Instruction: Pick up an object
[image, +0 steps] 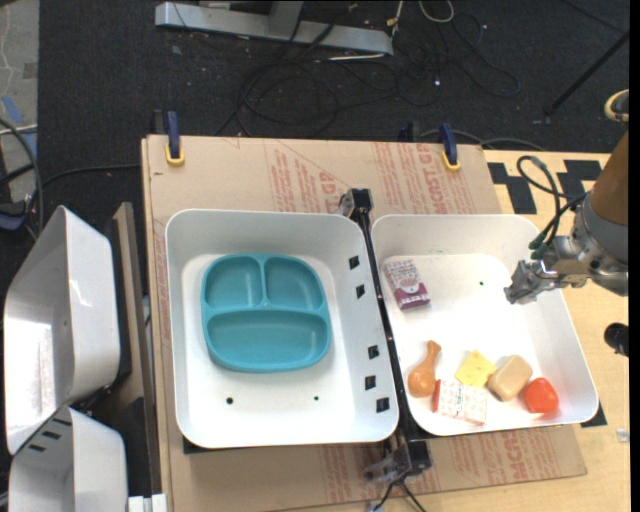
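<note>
**A:** Where is the gripper (520, 283) right now?

**B:** Over the upper right part of the right bin (500, 235), reaching in from the right edge. The arm comes in low and nearly level, wrist pointing left toward the bin's middle. Whether it is released or clenched I cannot tell; the tip is small and dark from this angle. Nothing shows between its tips.

**A:** And the things it could take?

**B:** All in that same bin. A small purple-and-white carton (407, 283) lies to the gripper's left, across bare bin floor, near the dividing wall. The rest cluster along the near edge, below the gripper: an orange pear-shaped toy (426, 371), a yellow block (476, 369), a tan block (509, 377), a red-orange ball (541, 396), and a red-and-white packet (461, 402).

**A:** Which is closest?

**B:** Probably the tan block and the ball, almost straight below. The left bin (190, 300) holds just a teal divided plate (266, 311).
</note>
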